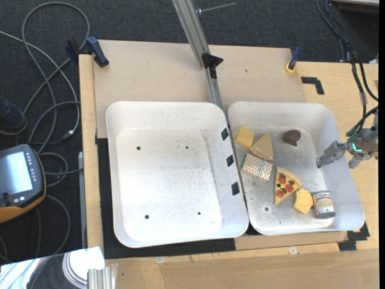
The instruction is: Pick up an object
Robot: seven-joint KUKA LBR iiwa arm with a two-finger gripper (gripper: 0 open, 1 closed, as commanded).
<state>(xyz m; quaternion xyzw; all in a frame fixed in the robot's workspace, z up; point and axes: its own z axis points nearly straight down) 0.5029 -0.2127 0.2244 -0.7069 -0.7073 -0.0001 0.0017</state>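
The right bin [337, 131] holds several small items. A yellow block [244, 137] and a tan wedge [263, 146] lie at its left, with a patterned box [257, 168] just below them. A pizza slice [285, 185], a second yellow block [302, 201] and a small can [323, 204] sit near the front. A brown lump [292, 137] rests toward the back. My gripper [329, 154] reaches in from the right edge, low over the bin's right side, to the right of the brown lump and above the can. Nothing shows in its grasp.
The left bin [168, 173] is bare white plastic. A metal pole [192, 29] slants across the back of the bench down to the seam between the bins. Cables and a handheld pendant [18, 176] lie on the floor at left.
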